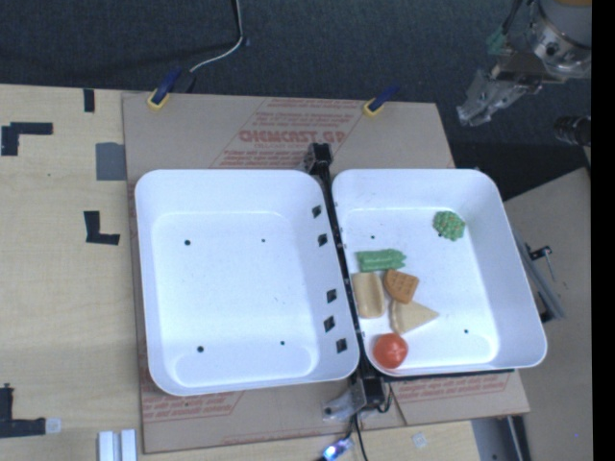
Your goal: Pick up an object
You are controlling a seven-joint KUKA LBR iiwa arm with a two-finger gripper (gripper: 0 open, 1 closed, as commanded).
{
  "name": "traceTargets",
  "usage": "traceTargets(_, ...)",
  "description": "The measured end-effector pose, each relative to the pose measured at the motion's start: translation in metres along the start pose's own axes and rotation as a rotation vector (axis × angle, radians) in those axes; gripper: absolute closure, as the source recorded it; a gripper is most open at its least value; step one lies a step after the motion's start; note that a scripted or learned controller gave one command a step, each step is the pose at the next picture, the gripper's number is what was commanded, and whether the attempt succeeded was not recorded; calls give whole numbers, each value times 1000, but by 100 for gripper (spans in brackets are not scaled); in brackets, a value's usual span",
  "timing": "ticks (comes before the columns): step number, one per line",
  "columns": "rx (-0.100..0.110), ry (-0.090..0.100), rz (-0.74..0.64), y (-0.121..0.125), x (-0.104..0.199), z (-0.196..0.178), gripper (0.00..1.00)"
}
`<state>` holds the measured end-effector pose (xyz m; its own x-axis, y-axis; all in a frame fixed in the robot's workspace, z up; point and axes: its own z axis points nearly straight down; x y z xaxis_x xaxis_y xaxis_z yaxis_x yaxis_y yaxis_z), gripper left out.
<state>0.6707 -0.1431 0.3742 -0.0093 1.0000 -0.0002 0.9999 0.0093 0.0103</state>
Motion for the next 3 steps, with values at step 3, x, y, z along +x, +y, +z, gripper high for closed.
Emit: traceTargets(3,14,1,1,0,256,-43,100)
